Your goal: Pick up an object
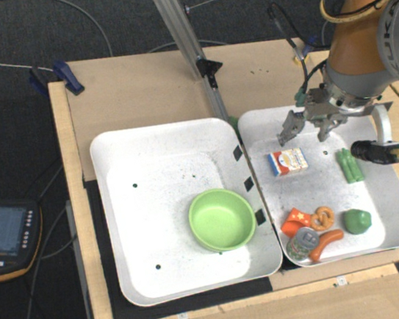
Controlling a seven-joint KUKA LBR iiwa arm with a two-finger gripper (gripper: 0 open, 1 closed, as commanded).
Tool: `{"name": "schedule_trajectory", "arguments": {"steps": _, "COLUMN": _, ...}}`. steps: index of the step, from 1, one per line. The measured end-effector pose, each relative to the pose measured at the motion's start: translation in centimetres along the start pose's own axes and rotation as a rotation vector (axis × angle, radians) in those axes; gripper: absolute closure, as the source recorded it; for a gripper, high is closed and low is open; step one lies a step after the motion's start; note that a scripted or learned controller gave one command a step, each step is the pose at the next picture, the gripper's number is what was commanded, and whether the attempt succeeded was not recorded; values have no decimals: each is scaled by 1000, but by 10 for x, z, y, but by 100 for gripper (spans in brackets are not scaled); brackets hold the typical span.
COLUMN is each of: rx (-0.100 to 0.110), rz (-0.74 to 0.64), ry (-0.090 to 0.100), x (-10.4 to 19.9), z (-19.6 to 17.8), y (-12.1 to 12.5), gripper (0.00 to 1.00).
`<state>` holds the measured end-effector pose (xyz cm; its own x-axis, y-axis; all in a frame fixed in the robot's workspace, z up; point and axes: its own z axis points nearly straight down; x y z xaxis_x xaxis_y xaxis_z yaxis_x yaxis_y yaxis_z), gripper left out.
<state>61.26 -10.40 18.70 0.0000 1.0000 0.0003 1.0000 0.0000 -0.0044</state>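
My gripper [306, 128] hangs over the far part of the right bin [254, 128], its two fingers spread open with nothing between them. Just below it lies a small white, red and blue carton [289, 161]. A green ridged piece [349, 165] lies to the right of the carton. Near the front of the right bin sit an orange toy [296, 218], a pretzel [323, 216], a green rounded object [357, 221], a grey lid [302, 242] and a red sausage [325, 243]. A light green bowl [222, 219] rests in the left bin [132, 157].
A slanted metal pole [185, 38] crosses the bench behind the bins. A black cable connector [373, 151] hangs off the arm over the right bin's right side. A handheld pendant [3, 236] lies off the bench at the left.
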Motion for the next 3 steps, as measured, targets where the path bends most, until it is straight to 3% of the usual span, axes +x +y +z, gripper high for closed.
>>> {"name": "schedule_trajectory", "arguments": {"steps": 2, "rx": -8, "rz": 0, "ry": -2, "x": 0, "z": 90, "y": 4, "gripper": 0}}
{"name": "schedule_trajectory", "arguments": {"steps": 3, "rx": -8, "rz": 0, "ry": 0, "x": 1, "z": 80, "y": 4, "gripper": 100}}
